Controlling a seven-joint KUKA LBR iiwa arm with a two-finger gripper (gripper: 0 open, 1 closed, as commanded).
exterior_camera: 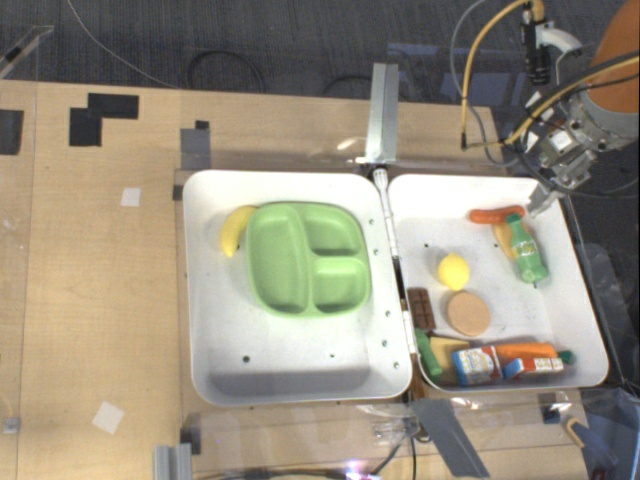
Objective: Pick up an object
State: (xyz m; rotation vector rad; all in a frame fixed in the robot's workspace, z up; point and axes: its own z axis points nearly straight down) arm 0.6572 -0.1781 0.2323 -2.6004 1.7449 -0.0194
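Wooden bench (90, 298), two white bins. My tool (548, 196) hangs at right bin (590, 298) far edge, beside green bottle (526, 252); likely lining up. Nothing held; tool state unclear.

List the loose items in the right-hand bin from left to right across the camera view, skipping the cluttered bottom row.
Brown chocolate bar → round yellow lemon → round tan cookie → green plastic bottle.
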